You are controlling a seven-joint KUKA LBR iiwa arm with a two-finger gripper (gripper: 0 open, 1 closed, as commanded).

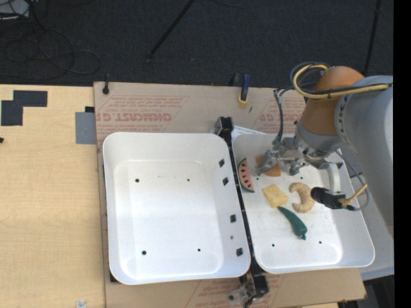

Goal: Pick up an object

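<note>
Camera view: we see the gripper [275, 161] low in the right bin [359, 252], over an orange piece [272, 170]; we cannot tell its state. Watermelon slice [244, 174], cheese wedge [275, 196], croissant [302, 197] and green pepper [293, 222] lie nearby.

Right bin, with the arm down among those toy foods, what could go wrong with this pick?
1. The items lie crowded: the yellow wedge almost touches the croissant, so the gripper might nudge or grab two.
2. The watermelon slice sits against the divider wall, hard to reach around.
3. The green pepper is thin and flat, so it could slip.
</note>
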